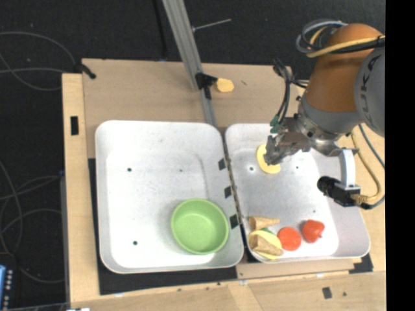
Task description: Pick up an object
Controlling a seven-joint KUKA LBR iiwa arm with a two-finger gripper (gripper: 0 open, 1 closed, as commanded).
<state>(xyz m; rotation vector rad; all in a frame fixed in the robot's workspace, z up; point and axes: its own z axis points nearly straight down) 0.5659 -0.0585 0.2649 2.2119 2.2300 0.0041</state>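
Gripper (277, 149) low over yellow piece (268, 161) at 12 o'clock of the right bin (337, 241); spread or pressed together, cannot tell. Judgement: centre over the piece, descend straight, pinch firmly before lifting. Other food clusters at 6 o'clock.

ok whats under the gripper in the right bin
A pale yellow object lies on the right bin floor directly beneath the gripper. Its left and lower edge show; the rest is covered by the gripper, so its full shape is unclear.
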